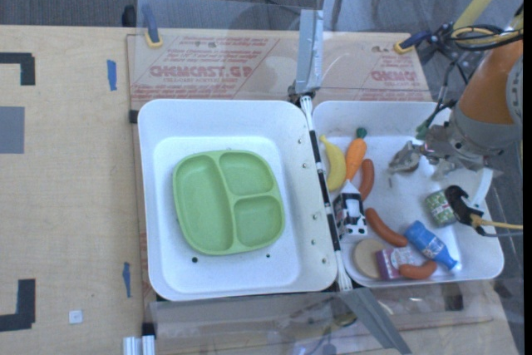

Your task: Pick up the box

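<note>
the table [66, 179] is pale wood-grain board carrying two shallow white bins with rounded corners and a fine speckled finish. the left bin [158, 137] holds a light green plastic plate [228, 200], smooth, rounded-square, moulded into three compartments. the right bin [490, 262] holds small toy items: a curved yellow banana [335, 164], an orange carrot with a green top [356, 154], glossy red-orange sausages [385, 226], a tan round disc [364, 258], a blue bottle [431, 245] lying on its side, and a small green can [439, 208]. the box [354, 216] is a small carton shape with black-and-white patches. the grey arm with its orange band [490, 87] reaches over the right bin, and the metallic claw [413, 156] sits low near that bin's upper middle; whether its fingers are released or clenched cannot be determined, and nothing is seen between them. the box lies well to the left of and below the claw in the camera view, apart from it, near the bin's left wall, just below the banana and beside the upper end of a sausage. the bottle and can lie below the claw, to its right.
</note>
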`<action>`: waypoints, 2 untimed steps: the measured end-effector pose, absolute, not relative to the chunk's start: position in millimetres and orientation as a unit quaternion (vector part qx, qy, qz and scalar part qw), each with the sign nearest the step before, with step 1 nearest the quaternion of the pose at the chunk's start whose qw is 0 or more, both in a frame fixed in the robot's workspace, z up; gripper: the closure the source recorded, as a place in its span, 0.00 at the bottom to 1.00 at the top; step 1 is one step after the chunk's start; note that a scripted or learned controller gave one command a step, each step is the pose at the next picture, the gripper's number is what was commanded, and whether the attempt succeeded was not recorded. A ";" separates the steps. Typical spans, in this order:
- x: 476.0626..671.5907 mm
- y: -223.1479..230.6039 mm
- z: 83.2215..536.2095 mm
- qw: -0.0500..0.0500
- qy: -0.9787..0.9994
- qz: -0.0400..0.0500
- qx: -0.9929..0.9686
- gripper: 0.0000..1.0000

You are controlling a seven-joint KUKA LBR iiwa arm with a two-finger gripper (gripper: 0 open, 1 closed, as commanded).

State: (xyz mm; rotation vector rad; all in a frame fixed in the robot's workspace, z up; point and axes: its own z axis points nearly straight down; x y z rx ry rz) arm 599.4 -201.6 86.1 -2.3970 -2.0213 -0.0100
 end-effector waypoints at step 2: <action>600.4 -202.9 96.6 0.000 -0.645 -0.003 -0.765 0.00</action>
